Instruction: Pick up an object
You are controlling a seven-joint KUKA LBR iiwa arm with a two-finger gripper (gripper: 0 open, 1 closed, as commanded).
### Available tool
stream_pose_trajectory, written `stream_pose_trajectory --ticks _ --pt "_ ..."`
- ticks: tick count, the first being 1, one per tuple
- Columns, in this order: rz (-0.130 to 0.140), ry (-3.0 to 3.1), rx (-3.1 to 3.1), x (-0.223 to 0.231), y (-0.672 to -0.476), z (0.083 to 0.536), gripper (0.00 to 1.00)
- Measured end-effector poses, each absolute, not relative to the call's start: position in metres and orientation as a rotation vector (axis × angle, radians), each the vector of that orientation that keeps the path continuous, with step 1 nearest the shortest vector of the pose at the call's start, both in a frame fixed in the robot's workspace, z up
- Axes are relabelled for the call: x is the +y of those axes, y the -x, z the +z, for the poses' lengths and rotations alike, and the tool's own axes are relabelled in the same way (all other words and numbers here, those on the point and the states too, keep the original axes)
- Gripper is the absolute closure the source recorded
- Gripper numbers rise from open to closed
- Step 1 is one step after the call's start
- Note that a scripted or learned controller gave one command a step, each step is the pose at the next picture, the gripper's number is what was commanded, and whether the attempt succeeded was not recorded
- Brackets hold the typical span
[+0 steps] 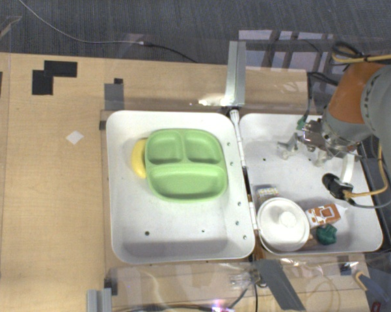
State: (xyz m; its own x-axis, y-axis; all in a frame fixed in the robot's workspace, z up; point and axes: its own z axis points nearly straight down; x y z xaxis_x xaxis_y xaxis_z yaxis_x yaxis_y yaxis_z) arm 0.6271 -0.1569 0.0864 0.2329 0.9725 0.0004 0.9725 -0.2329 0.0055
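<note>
Jaws [298, 142] hover, their state impossible to tell, over the right bin's [267, 125] far edge; a clean pick means descending squarely over the white bowl [283, 223].

1. Two shallow white bins sit side by side on the counter [45, 194]: the left bin [175, 239] and the right bin [273, 132].
2. One green divided plate [184, 164] in the left bin, and it has three compartments.
3. One yellow object [138, 159], peeking out from under that plate's left edge.
4. One round white bowl [283, 223] in the right bin.
5. One small orange-and-white item [324, 214] beside the bowl.
6. One dark green object [326, 235] just below it.
7. One arm [361, 106], one gripper [304, 142].
</note>
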Motion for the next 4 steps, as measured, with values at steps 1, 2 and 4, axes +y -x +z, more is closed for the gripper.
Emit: stream_pose_trajectory --ticks 1,2,4 --pt "0.006 -2.412 2.004 -0.195 -0.627 0.193 0.0" --pt "0.006 -1.888 2.502 -0.168 -0.649 0.087 0.0" --pt "0.007 -2.007 2.41 -0.087 -0.645 0.087 0.0"
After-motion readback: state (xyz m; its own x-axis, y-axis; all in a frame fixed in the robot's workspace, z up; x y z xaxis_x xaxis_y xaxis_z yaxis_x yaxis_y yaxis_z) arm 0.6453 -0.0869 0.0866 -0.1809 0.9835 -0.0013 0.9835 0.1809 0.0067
